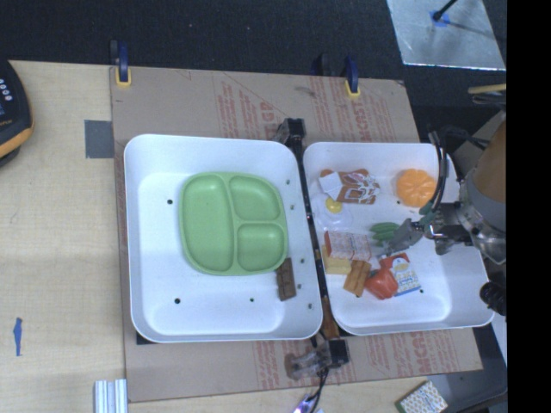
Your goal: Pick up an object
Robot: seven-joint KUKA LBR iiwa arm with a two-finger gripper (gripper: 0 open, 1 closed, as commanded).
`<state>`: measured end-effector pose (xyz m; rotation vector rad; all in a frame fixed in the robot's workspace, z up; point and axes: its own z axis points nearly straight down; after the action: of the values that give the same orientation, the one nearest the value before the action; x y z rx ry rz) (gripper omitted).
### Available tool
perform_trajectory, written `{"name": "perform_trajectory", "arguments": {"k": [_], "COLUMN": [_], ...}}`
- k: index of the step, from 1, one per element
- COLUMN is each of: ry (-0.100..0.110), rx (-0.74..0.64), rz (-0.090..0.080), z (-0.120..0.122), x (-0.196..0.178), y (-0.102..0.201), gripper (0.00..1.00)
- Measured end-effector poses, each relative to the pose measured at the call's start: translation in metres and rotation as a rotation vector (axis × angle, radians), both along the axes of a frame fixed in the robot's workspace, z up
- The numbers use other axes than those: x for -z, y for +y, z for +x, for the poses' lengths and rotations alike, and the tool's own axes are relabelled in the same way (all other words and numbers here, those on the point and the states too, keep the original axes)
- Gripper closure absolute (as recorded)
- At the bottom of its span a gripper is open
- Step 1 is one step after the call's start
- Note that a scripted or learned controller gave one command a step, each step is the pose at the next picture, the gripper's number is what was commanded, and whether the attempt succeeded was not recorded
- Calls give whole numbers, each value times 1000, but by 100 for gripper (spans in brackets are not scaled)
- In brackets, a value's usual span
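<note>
Right now the gripper (406, 237) hangs low inside the right bin (448, 312), reaching in from that bin's right side, with its dark fingers just beside a small green object (385, 229) near the bin's middle; whether it is released or clenched on anything cannot be told, since the tip blurs into the clutter under it. Taking the right bin as the landmark, an orange round object (416, 186) lies toward its far right corner, well clear of the gripper tip. A brown-and-white packet (351, 187) sits toward its far left part, with a small yellow piece (333, 205) just below it. A pale pinkish packet (348, 245) rests near the bin's left wall at mid-depth, and a tan block (357, 277) lies just nearer than that. A red object (383, 282) with a blue-and-white card (405, 279) beside it sits in the near middle of the bin, just below the gripper. Left of the right bin, and touching it along one edge, stands the left bin (146, 308), which holds a green divided plate (232, 222) and a small brown block (285, 280) near the corner closest to the right bin.
</note>
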<state>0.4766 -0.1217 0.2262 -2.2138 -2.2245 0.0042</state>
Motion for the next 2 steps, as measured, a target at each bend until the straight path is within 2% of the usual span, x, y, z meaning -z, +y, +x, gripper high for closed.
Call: {"name": "perform_trajectory", "arguments": {"k": [1, 2], "ry": [-2, -8], "rx": [-1, -1], "rz": [-2, -4], "z": [63, 131], "x": [128, 134], "y": [-27, -74], "gripper": [0, 0]}}
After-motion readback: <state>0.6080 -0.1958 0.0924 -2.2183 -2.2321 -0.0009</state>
